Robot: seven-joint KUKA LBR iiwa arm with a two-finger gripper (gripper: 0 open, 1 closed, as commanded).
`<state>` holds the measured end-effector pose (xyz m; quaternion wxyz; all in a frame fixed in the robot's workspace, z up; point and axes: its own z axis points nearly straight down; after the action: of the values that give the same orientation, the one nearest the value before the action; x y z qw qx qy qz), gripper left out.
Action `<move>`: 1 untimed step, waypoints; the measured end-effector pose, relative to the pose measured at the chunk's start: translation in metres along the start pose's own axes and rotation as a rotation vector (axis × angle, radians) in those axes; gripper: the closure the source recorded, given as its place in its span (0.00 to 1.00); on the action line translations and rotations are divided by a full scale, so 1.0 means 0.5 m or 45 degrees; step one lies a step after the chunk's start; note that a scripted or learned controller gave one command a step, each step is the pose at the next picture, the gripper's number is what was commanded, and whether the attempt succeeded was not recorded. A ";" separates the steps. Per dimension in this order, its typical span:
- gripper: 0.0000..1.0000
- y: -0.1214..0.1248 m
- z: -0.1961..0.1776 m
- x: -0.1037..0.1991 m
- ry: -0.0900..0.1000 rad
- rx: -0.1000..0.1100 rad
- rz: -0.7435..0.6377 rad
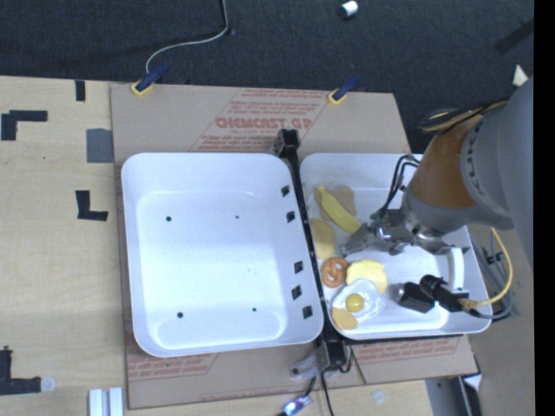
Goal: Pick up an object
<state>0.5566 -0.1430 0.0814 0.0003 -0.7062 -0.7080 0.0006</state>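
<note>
- The arm (pixel 473 176) reaches in from the right, its orange band over the right bin (pixel 368 165), wrist angled down and to the left.
- The gripper (pixel 360 241) sits low inside the right bin, metal fingers pointing left toward the cluster of food items.
- The fingertips look slightly parted, a thin gap between them, and nothing is visibly pinched there; at this size the gap is hard to read with confidence.
- Right off the fingertips, up and to the left, lies the yellow banana (pixel 336 211), slanted along the bin's left half; its lower end is just beside the tips, close to touching, but not between them.
- Just below the fingers rests a pale yellow block (pixel 368 273), near the tips but apart from them.
- Left of that block, a small brown ring-shaped piece, the doughnut (pixel 334 272), lies against the bin's left wall.
- Beneath it, a fried egg (pixel 356 302) with a yellow centre, and an orange-tan piece (pixel 344 320) at the bin's lower edge.
- A pale yellow slab (pixel 322 237) lies flat between the banana and the doughnut.
- A black part with a cable (pixel 422 293) hangs off the wrist over the bin's lower right.
- The left bin (pixel 143 167) stands just beside the right one, a black divider (pixel 299 224) running between them.
</note>
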 end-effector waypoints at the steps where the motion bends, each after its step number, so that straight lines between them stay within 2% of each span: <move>1: 0.00 0.095 -0.008 0.019 -0.001 -0.005 -0.001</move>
<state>0.6043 -0.1332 0.0851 -0.0014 -0.7058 -0.7084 -0.0007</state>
